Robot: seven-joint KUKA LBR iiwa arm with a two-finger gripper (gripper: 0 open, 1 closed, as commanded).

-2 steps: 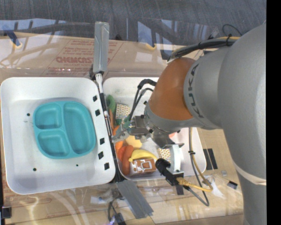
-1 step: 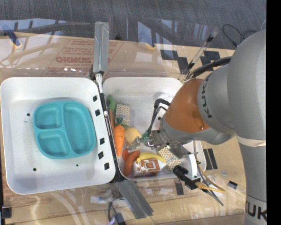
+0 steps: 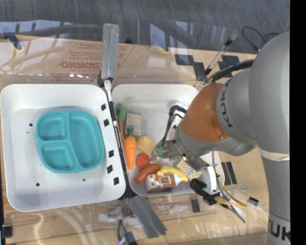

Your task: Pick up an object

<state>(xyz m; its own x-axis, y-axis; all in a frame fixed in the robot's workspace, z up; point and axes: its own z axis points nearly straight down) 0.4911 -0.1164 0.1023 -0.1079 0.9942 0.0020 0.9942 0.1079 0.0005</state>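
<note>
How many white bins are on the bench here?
2. The left bin holds a teal tray. The right bin holds the toy food, such as the carrot, and the arm covers its right part.

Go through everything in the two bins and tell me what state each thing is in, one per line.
Teal three-compartment plastic plate: lying flat in the left white bin, nothing on it.
Orange toy carrot: lying lengthwise by the right white bin's left wall.
Yellow toy banana: lying among the other toy foods.
Brown printed carton: lying flat at the near wall.
Gripper: low over the food pile.
</note>
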